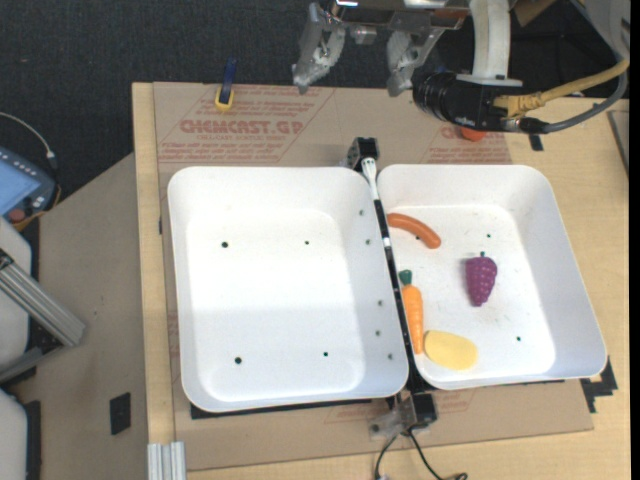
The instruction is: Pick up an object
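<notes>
we see the gripper point(357, 64) high above the counter point(260, 123), beyond the bins, its fingers point(312, 60) spread wide and holding nothing. in the right bin point(560, 238) lie a sausage point(414, 229), grapes point(481, 278), carrot point(412, 308) and a yellow piece point(451, 350).

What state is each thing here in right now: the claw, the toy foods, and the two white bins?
Claw: open, raised above the bench behind the bins, holding nothing.
Sausage: lying flat in the right bin, near the divider.
Grapes: lying in the right bin, apart from the rest.
Carrot: lying along the right bin's left wall.
Yellow piece: lying flat, touching the carrot's end.
Left bin: holds no toys.
</notes>
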